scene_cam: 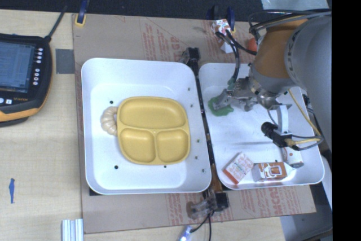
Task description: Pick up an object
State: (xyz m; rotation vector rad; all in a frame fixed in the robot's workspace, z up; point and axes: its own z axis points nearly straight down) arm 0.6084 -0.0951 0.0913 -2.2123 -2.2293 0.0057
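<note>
Camera view: two white bins side by side on the tabletop (39,161), left bin (96,121) and right bin (225,144). At about 10 o'clock inside the right bin, a small green object (221,108), crumpled-looking, touching or just beside the pincer (228,97) at the end of the grey arm (299,59). Cannot tell whether the pincer is released or clenched, nor whether anything sits between its tips. Judged as the likely target: green object probably light and soft, perhaps a rag or a plush scrap, likely to yield and bunch under pressure; best taken across its thickest middle, not by a thin edge. At 6 o'clock in the right bin, two small cartons: one white and red (238,167), tilted, and one orange and white (273,171) lying flat just beside it; both probably light, stiff, smooth-faced, apt to slip if pinched on a corner. In the left bin, one yellow divided plate (153,130) with three compartments, rigid, wide, awkward for a narrow grasp; at its 9 o'clock edge, one pale ridged object (108,119), partly hidden, nature unclear. Count: two bins, one green object, two cartons, one plate, one pale object. At 9 o'clock on the tabletop, one orange-edged handheld screen (20,79).
</note>
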